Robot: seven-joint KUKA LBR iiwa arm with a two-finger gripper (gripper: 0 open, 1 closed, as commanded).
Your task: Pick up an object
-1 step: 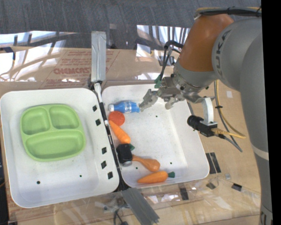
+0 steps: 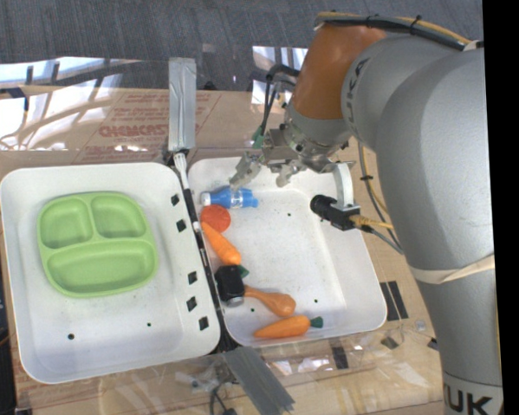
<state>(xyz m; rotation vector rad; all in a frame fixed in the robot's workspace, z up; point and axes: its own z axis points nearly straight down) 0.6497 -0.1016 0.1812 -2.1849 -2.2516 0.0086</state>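
My gripper (image 2: pixel 264 173) hangs over the far end of the right bin (image 2: pixel 349 267), open, with nothing between its fingers (image 2: pixel 243 171). Just below and left of it lies a small clear bottle with a blue label (image 2: pixel 229 198), apart from the fingers. Along the bin's left wall lie a red-orange round piece (image 2: pixel 215 218) and a carrot (image 2: pixel 221 243). A black object (image 2: pixel 230 284) lies below them, with an orange drumstick-like piece (image 2: pixel 271 301) beside it. Another carrot with a green top (image 2: pixel 283 328) rests at the near edge.
The left bin (image 2: pixel 41 344) holds a green divided plate (image 2: pixel 95 243). A black clip-like part (image 2: pixel 333 211) on the arm hangs over the right bin's right side. The bulky grey arm (image 2: pixel 430 150) covers the right of the bench. Cardboard lies behind the bins.
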